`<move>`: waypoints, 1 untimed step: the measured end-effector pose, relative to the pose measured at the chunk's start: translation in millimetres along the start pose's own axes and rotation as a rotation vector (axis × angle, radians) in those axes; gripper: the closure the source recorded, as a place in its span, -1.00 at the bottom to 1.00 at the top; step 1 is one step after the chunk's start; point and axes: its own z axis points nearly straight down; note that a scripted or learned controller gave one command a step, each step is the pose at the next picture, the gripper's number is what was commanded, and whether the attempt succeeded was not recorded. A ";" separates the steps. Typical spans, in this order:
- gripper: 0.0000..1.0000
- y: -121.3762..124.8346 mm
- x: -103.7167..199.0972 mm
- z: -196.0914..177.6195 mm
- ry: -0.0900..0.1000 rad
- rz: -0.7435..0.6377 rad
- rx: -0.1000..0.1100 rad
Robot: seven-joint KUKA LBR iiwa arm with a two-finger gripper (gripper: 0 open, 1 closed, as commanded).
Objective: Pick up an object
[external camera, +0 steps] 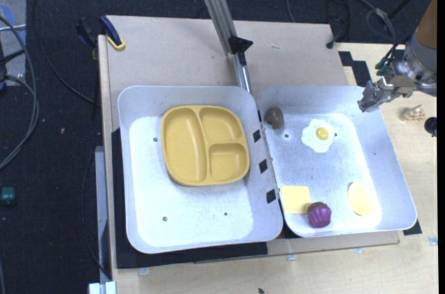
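The right bin [389, 167] holds a fried egg [319, 135], a brown rounded piece [274, 117] near its left wall, a flat yellow square [295, 199], a purple piece [319, 215] and a pale yellow oval [361, 199]. My gripper [370, 99] hangs at the upper right corner of that bin, over its far right rim, well to the right of the egg. Nothing is visible in its grasp.
A yellow divided plate [206, 144] lies in the left bin [139, 216]. A slanted metal pole [215, 1] comes down to the gap between the bins. Small items [414, 113] lie on the bench right of the gripper.
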 end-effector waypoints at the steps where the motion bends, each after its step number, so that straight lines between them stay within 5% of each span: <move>1: 1.00 2.3 57.1 -7.7 0.003 -0.005 0.003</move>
